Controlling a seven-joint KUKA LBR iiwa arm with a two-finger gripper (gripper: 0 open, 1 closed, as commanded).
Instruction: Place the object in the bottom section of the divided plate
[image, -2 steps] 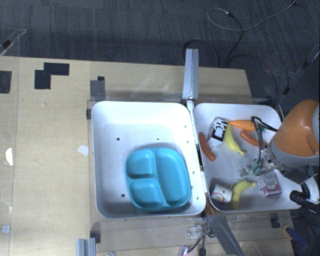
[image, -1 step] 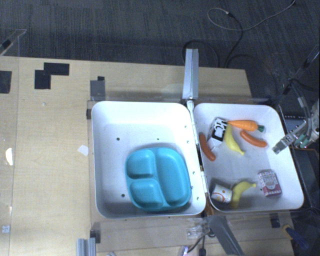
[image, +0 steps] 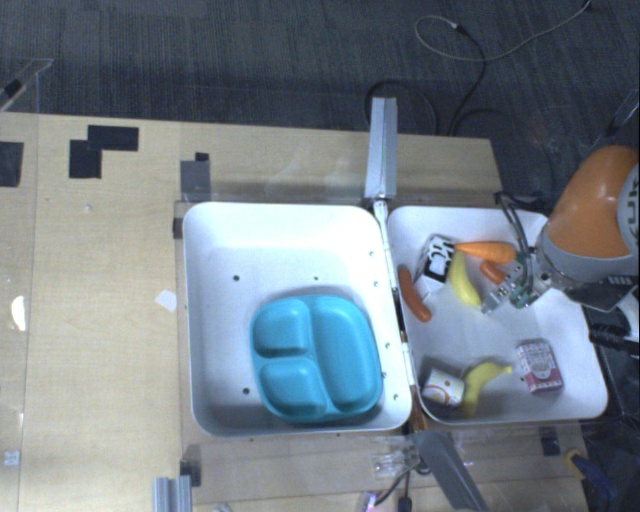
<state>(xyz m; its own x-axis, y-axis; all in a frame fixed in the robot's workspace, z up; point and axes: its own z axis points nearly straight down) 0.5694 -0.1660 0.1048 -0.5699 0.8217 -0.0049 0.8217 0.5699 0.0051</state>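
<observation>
Blue divided plate (image: 316, 357) sits in the left bin (image: 215, 300). My claw (image: 508, 290) hovers over the right bin (image: 580, 390), beside a banana (image: 461, 283); I cannot tell its opening.

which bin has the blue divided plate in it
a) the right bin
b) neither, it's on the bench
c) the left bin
c: the blue divided plate lies in the left bin, while the right bin holds the food items near the claw.

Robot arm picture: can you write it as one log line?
gripper: over right bin, beside carrot | divided plate: left bin
</observation>
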